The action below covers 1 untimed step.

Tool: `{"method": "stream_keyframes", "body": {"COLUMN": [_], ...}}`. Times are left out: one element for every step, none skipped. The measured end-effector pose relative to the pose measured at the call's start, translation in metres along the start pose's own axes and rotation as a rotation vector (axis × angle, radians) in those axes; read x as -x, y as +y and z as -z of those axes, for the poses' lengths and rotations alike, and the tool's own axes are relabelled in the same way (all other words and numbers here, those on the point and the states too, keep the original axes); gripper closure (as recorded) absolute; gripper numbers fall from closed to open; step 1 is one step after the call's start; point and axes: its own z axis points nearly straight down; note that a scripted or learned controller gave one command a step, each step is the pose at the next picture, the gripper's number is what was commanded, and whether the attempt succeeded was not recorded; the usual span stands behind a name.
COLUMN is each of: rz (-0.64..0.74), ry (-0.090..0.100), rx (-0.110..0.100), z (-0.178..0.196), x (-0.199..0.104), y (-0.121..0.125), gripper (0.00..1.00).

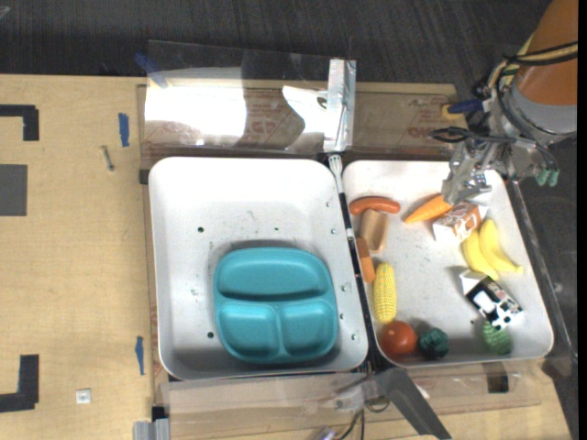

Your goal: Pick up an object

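The right bin (431, 278) holds several toy foods: an orange carrot (426, 211), a small white and orange carton (456, 224), a yellow banana (491, 250), a red sausage (374, 205), a corn cob (385, 291), a red tomato (398, 337) and a black and white toy (492, 302). My gripper (471, 180) hangs over the bin's far right part, just above the carton and beside the carrot's thick end. Nothing shows in its grasp.
The left bin (183, 209) holds a teal divided plate (275, 305). A dark green piece (433, 342) and a green leafy toy (496, 337) lie along the right bin's near edge. A tan stick (373, 230) lies by the divider. Cables (472, 108) trail behind the wrist.
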Motion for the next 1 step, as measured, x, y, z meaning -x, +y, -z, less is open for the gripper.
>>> {"method": "stream_keyframes", "body": {"rz": [-0.032], "ry": [-0.004], "rx": [0.0], "z": [0.0627], "x": [0.0494], "y": [0.0307], "gripper": [1.0]}}
